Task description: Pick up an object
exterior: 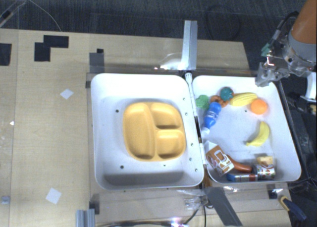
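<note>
The camera view looks down on two white bins side by side on a pale bench (44, 137). The left bin (106, 122) sits in the middle of the frame and holds a yellow tray (151, 131) with three compartments, lying flat near its centre.

The right bin (285, 137) fills the right-centre of the frame and holds the loose objects. Along its upper edge a green ball (201, 101), a teal ball (226, 93), a corn cob (242, 99) and an orange (258, 106) lie in a rough row, close together. A blue bottle (212, 115) lies tilted just below the green ball, near the bin's left wall. A banana (260, 135) rests right of centre, apart from the others. In the lower part sit a brown carton (219, 159), a red marker (237, 166), a small can (265, 173) and a pale block (265, 160) (all bunched close together).

The gripper (269, 76) hangs at the upper right of the frame, over the right bin's top right corner, above and right of the orange; nothing shows between its fingers, and whether they are spread or closed cannot be told
</note>
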`<move>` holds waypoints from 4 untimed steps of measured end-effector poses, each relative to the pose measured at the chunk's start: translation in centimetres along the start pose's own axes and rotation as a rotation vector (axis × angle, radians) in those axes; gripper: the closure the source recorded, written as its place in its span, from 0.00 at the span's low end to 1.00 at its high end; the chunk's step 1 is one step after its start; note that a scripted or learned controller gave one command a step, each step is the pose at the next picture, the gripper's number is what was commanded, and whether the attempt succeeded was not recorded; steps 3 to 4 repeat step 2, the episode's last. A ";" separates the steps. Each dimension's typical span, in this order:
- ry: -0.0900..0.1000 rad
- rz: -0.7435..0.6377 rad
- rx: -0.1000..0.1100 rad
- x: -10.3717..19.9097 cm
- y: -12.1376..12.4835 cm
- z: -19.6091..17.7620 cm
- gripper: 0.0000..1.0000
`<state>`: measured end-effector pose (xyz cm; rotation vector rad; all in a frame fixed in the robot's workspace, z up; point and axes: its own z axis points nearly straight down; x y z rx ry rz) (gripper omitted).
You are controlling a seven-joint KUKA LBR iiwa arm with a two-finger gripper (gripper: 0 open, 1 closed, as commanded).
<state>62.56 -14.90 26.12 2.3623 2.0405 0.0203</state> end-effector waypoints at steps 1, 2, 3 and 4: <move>-0.001 -0.007 -0.006 0.1 0.2 -1.2 1.00; -0.001 0.417 0.022 1.5 -5.5 1.3 1.00; -0.001 0.417 0.022 1.5 -5.5 1.3 1.00; -0.001 0.417 0.022 1.5 -5.5 1.3 1.00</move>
